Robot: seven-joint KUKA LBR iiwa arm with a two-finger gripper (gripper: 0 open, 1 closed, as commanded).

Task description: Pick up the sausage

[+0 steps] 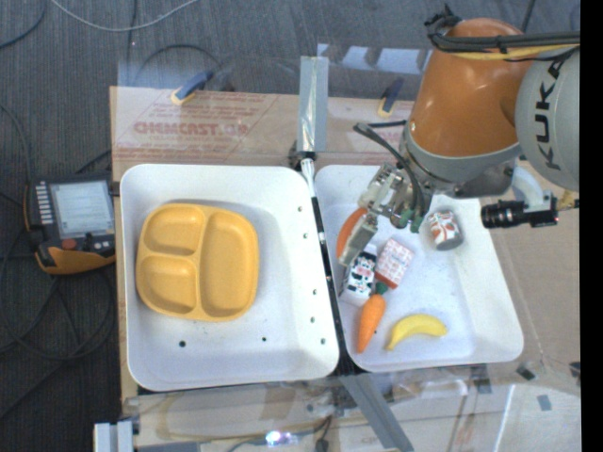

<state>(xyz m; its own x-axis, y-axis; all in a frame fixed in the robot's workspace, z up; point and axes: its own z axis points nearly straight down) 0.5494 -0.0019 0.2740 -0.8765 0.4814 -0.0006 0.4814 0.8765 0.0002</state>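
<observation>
In the right-hand bin (pixel 490 281), close against its left wall, lies the sausage (pixel 349 231): an orange-red, rounded piece, partly covered by the gripper (pixel 363 234) that hangs right over it. From where I stand it looks like a toy, so I would guess it is light, fairly stiff and smooth-skinned, apt to roll or squirt out sideways if pinched off centre. The best hold would be across its short width, near the middle of its length, with the fingers either side of the curve.

Whether the gripper is spread or closed I cannot tell; its pale end reaches down beside the sausage, and I cannot see the sausage caught in it. Just below sit a small black-and-white toy (pixel 362 276) and a red-and-white packet (pixel 395 262); a carrot (pixel 369 319) and a banana (pixel 416 330) lie nearer the front. The left bin (pixel 283 347) holds a yellow divided plate (pixel 198 262).
</observation>
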